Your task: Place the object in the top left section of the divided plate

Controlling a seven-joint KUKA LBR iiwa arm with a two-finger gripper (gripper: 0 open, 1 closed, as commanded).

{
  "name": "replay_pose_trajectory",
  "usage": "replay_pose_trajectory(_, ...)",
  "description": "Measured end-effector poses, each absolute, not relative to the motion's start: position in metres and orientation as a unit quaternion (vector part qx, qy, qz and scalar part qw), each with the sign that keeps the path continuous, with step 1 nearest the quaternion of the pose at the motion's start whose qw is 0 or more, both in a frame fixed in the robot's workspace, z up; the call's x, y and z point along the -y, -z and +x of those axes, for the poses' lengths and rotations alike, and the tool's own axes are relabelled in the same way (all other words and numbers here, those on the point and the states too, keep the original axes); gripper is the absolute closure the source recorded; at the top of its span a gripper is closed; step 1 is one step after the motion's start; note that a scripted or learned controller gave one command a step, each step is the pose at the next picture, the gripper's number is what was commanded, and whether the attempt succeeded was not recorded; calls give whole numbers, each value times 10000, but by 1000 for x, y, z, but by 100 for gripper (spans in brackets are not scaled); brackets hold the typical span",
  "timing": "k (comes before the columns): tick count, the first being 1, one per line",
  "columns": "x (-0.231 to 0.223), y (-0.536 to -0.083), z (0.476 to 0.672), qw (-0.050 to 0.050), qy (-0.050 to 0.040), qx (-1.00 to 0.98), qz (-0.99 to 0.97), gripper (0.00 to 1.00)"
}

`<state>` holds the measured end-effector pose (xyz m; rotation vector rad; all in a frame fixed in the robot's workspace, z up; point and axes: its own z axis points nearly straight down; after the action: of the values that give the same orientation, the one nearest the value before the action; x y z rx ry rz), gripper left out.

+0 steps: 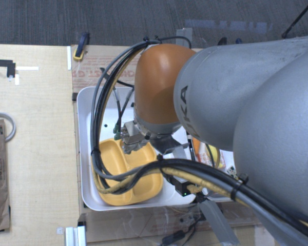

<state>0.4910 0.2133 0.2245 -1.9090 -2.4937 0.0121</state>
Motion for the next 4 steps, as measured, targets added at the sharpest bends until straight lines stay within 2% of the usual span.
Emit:
replay_pose_trajectory(1,-144,-287,518,0,-34,7741,-6330,100)
replay_pose_trajectory(2,-145,-215,523,8,-42,7486,-6630,100)
replay_pose_trajectory(3,-188,-109,496,-47,55,7371,-6758,100)
replay_pose_trajectory(4,-199,-100,510,-2,-22,7486,-6630,100)
